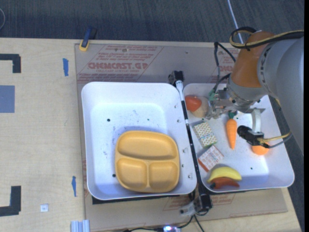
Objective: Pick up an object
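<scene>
I note the gripper low over the right bin, its opening indiscernible, just above the carrot; crowding beside the tomato risks a glancing miss.

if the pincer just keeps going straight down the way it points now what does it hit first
Probably the top end of the toy carrot or the bare floor of the right bin beside it. The pincer hangs over the bin's upper part, just above the carrot. Depth is unclear from this slanted view.
</scene>
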